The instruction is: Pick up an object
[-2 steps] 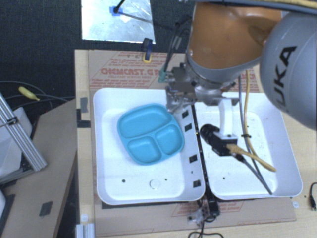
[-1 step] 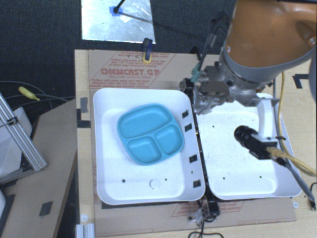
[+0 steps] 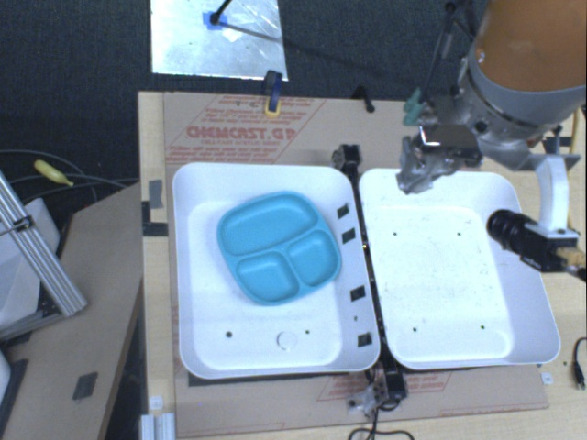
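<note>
The light-blue plastic divided plate (image 3: 278,247) lies in the left white bin (image 3: 197,337). The end effector (image 3: 424,174), grip state unreadable, hangs well right of that plate; its shallow, flat rim risks a slipped grasp.

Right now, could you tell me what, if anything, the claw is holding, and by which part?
Nothing: the claw hangs over the right bin's far edge, away from the blue tray.

A wooden bench (image 3: 229,122) with red lettering along its upper part fills the middle of the frame. Two shallow white bins rest on it side by side: the left bin (image 3: 197,337) at centre-left, the right bin (image 3: 532,333) at centre-right.
</note>
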Robot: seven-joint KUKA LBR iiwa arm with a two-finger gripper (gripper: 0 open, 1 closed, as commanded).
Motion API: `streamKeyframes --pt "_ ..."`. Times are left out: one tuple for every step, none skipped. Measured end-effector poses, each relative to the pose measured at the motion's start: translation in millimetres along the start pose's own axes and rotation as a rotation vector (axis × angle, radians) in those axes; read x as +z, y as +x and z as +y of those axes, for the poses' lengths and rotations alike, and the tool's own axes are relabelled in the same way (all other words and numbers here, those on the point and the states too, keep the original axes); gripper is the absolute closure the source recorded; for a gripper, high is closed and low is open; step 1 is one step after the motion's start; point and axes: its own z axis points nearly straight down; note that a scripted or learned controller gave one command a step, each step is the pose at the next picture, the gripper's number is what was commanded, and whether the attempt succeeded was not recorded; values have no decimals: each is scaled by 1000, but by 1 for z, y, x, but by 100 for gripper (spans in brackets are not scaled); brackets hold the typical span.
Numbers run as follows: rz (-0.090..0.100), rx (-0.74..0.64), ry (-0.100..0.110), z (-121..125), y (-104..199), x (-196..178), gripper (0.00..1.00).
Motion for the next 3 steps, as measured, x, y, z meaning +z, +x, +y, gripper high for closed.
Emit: streamKeyframes --pt "1 -8 4 -1 59 30 100" --pt "1 -8 -1 0 57 17 100" --pt "3 -13 -3 1 57 7 100"
